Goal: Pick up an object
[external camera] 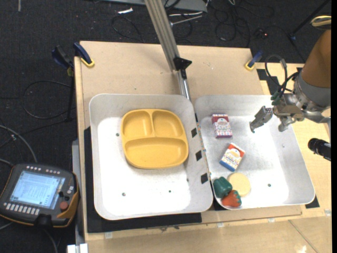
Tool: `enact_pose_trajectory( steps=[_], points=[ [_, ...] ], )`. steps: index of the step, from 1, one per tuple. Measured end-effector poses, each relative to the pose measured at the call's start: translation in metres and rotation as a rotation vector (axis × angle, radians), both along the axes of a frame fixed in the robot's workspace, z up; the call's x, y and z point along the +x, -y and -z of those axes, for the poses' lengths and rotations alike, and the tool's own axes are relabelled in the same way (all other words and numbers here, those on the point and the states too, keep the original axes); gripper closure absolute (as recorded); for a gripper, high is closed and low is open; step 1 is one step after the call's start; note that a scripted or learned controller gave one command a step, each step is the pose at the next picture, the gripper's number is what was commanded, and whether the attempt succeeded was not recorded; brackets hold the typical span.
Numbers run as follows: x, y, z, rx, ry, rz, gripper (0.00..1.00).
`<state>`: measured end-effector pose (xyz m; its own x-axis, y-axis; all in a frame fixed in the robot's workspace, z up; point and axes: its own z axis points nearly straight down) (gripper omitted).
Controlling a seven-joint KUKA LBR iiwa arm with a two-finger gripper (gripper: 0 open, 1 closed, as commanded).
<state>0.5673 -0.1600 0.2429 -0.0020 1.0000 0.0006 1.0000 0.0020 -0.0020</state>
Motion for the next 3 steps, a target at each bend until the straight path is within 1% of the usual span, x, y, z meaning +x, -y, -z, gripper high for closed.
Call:
enact_pose_trajectory(
  steps=[1,2,3],
  points=[
    [0.0,0.0,0.0,0.0,0.0,0.001,0.0],
    [0.004,0.0,0.044,0.0,-0.002,0.001,0.0],
    [0.003,-0.007,0.107,0.001,-0.005,0.001,0.0]
  ],
)
